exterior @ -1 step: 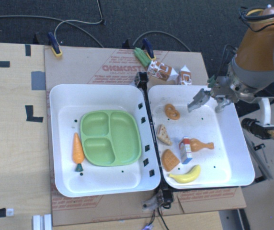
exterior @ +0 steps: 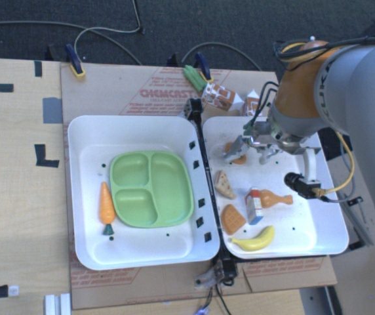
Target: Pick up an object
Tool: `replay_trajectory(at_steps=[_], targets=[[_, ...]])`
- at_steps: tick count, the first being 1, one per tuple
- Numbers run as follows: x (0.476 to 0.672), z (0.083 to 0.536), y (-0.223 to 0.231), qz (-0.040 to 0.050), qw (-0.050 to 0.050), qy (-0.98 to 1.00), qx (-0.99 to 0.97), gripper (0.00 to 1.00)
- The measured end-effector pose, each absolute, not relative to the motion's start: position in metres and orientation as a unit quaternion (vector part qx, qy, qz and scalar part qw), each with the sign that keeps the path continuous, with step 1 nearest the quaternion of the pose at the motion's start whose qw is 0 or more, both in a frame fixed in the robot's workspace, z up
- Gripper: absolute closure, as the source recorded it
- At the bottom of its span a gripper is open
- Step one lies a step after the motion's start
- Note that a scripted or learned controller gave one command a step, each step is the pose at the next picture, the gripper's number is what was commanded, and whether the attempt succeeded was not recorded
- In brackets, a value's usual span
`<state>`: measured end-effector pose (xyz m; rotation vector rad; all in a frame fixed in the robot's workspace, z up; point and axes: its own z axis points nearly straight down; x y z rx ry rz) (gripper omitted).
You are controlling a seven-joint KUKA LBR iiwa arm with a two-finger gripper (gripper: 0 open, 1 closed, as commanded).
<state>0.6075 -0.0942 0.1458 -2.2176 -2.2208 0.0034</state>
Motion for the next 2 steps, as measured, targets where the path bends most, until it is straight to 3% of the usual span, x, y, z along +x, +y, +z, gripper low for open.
replay_trajectory(at_steps=[1, 2], targets=[[0.639, 0.086, -0.098, -0.0005, -0.001, -0.708, -0.706, 0.0], [0.669, 0.085, -0.095, -0.0005, -0.001, -0.708, -0.707, 0.0]])
